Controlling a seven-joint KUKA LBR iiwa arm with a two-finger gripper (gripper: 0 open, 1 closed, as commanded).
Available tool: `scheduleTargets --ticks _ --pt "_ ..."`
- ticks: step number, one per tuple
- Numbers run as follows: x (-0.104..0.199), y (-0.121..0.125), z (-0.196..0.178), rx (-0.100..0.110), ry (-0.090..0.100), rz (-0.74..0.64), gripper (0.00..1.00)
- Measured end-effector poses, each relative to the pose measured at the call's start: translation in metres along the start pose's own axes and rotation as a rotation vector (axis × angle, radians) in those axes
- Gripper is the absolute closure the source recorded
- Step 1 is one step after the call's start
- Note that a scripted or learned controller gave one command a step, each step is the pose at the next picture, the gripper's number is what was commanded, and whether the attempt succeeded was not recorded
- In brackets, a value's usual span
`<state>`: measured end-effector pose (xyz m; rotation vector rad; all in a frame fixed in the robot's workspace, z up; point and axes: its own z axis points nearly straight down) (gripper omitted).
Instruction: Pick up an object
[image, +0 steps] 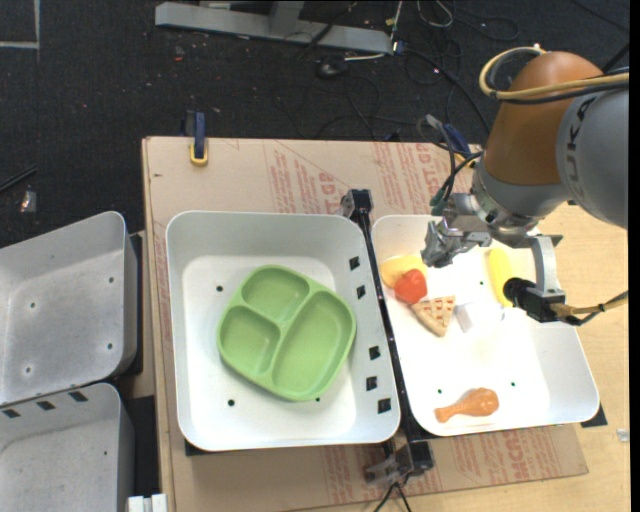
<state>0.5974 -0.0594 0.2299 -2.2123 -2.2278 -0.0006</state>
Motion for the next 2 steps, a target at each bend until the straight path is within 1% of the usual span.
scheduleTargets --ticks 2 --pt "0.106 -0.035 -0.018 0.001 0.000 -0.001 1.00"
